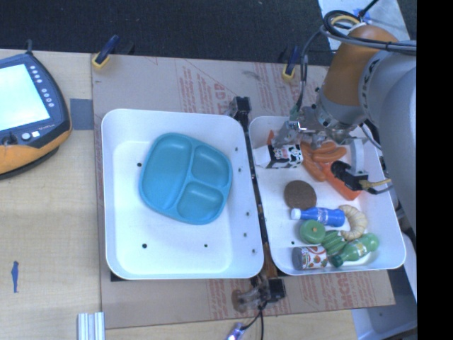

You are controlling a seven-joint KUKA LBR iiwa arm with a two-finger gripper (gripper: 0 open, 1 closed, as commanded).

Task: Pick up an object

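Toys crowd the right bin (393, 259); the gripper (291, 134) hangs at its far left, above a black-and-white cow toy (287, 155). Whether anything is gripped cannot be told.

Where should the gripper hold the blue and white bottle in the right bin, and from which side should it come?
Probably at the middle of its body, coming straight down from above. The bottle lies flat, cap towards the left, so the fingers could close across its narrow width. The brown disc and green toys lie close, leaving little room for a sideways approach.
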